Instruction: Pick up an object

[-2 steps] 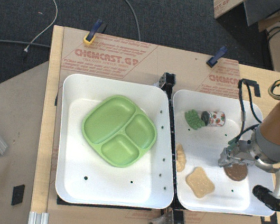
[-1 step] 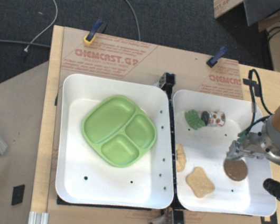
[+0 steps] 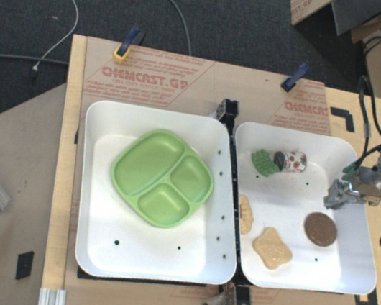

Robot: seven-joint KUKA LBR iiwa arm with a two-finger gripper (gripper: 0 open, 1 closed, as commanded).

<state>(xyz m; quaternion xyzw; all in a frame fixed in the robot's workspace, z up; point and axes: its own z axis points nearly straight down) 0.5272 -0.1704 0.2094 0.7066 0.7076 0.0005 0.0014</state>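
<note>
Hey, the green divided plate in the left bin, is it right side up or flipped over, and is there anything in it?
Right side up and empty: the green divided plate shows its three hollow compartments facing up, all bare, in the left bin.

Two white bins [image 3: 99,132] are placed side by side on a brown board [image 3: 64,162] printed with red letters, which is laid over a dark carpet [image 3: 23,24]. Two blue clamps [image 3: 128,41] are fixed at the far edge of the board, and a black clip [image 3: 228,110] is seen between the bins at their far corners. A thin grey cable [image 3: 70,6] is stretched over the carpet, and a cardboard box [image 3: 312,3] is seen at the top edge.
</note>
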